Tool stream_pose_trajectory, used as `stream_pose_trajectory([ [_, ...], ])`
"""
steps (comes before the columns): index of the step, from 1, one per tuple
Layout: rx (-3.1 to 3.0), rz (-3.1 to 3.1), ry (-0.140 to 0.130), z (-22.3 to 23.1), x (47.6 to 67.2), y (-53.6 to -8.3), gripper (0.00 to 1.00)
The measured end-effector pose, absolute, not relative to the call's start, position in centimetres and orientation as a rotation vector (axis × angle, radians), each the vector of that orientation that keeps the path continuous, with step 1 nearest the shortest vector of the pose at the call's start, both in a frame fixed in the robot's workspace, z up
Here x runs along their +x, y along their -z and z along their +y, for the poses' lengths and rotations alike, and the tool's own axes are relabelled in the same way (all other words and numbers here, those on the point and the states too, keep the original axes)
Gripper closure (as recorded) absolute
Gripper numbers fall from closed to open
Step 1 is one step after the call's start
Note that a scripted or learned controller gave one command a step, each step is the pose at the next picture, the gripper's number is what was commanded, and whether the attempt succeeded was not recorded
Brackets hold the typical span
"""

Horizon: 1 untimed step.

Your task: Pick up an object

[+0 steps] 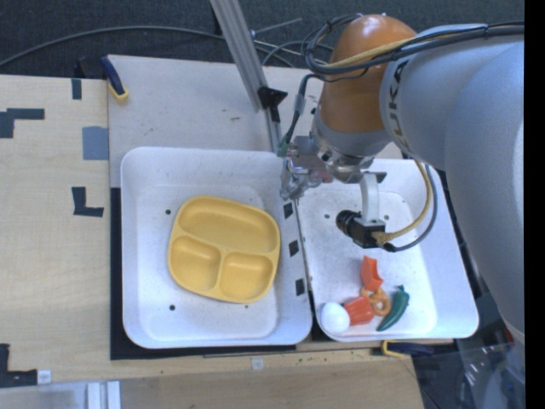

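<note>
You are looking at a yellow plate (pixel 223 248) with three compartments, lying flat in the left bin (pixel 140 254), left of frame centre. In the right bin (pixel 330 267), a small cluster is sitting at the lower right. It is made up of a white egg-shaped ball (pixel 335 317) by the lower rim, an orange piece (pixel 360 308) touching it, another orange piece (pixel 370 272) just above, a tan pretzel-like ring (pixel 380 300) and a dark green pepper (pixel 394 308). The tool (pixel 292 181) is hanging over the divider between the bins, just off the plate's upper right corner and well apart from the cluster. You cannot tell whether it is wide or narrow. Dark lettering on the grey arm (pixel 460 109) is showing only in part, too cut off to read.
</note>
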State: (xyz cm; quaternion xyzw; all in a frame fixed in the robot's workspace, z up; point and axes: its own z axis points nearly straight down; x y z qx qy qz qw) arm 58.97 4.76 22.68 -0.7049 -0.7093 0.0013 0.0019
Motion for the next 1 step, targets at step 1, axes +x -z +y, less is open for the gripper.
stream_pose_trajectory([
  [1,-2.211,-2.227,-0.002,9.68,57.15,-23.06,1.00],
])
